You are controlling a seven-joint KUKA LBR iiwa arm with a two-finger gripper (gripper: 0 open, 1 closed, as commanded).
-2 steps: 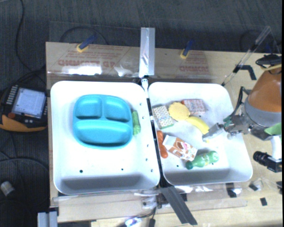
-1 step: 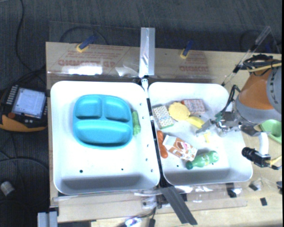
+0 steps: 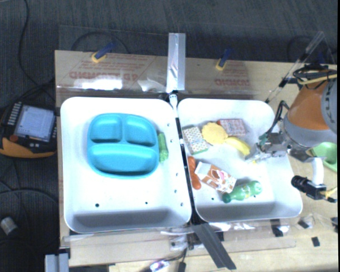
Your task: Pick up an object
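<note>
My gripper (image 3: 263, 149) hangs over the right side of the right bin (image 3: 277, 203), just right of a yellow banana (image 3: 238, 145). Nothing shows between its fingers. Further left in this bin lie a yellow round piece (image 3: 214, 132), a pink speckled packet (image 3: 233, 126), a green-and-white checked packet (image 3: 195, 139), an orange-and-white carton (image 3: 216, 178), an orange carrot-like piece (image 3: 193, 171) and a green bottle (image 3: 242, 191).
The left bin (image 3: 79, 205) holds a blue divided plate (image 3: 123, 143) with a green pepper-like item (image 3: 162, 146) at its right edge. A green object (image 3: 328, 153) sits outside the bins at the far right. The arm's orange band (image 3: 309, 109) rises above the right bin's edge.
</note>
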